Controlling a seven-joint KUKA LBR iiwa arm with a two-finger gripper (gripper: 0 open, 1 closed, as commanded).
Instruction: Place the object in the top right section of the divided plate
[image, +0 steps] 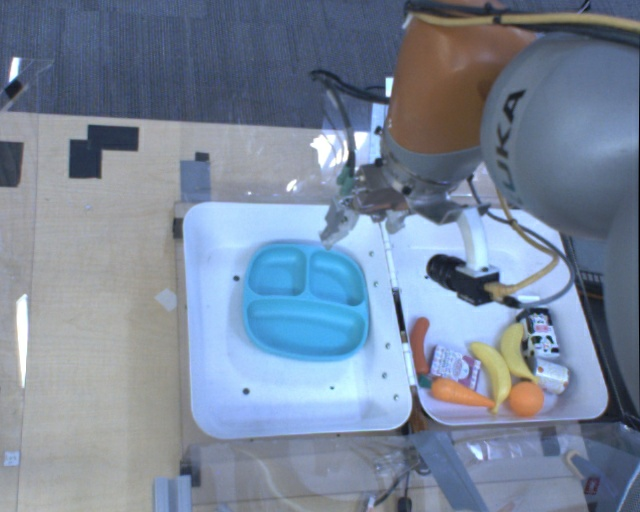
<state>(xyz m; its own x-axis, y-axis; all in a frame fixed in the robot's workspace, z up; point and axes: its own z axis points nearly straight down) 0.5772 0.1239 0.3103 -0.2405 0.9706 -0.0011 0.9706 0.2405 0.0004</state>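
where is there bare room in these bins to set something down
All three sections of the blue divided plate are bare. The left bin has free floor left of the plate and along its near rim. The right bin's near end is crowded: carrot, bananas, orange, cartons. The gripper hangs by the plate's far edge.

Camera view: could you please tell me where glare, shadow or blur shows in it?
Camera view: bright glare on the bench behind the bin holding the blue divided plate, which is sharp; the arm, close to the lens, looks soft.
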